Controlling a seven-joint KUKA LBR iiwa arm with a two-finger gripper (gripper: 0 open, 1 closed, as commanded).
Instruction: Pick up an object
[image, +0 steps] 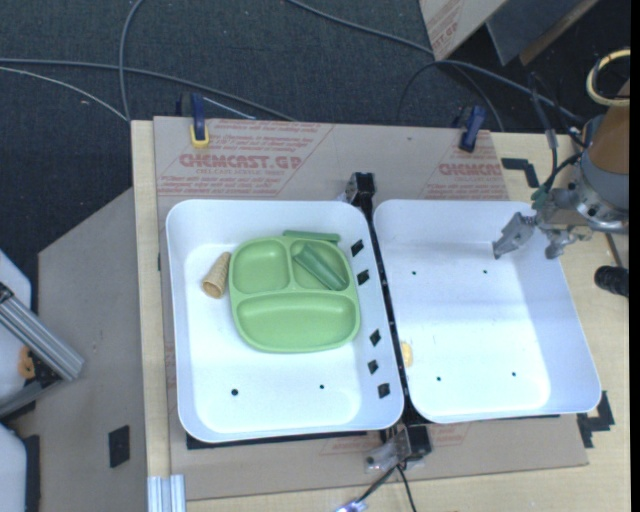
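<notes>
Camera view from above, at a slant. Far left: dark carpet-like floor crossed by thin grey cables, plus a ribbed metal rail at the edge. Next, a pale wooden counter under a cardboard sheet printed in red, pinned by blue clamps. Left bin: shallow, glossy white plastic with rounded corners. Inside, a small tan waffle-textured cone lying on its side, touching the left rim of a smooth, matte green divided plate with three compartments; a darker green pod-shaped piece resting in the upper right compartment, a flat green strip just behind the plate. Black tabs along the seam between bins, and a small yellowish bit near it. Right bin: same white plastic, dotted with small dark holes. Pincer, grey metal, fingers spread apart and pinching nothing, hanging over the right bin's upper right part, well apart from cone and plate across the seam.
</notes>
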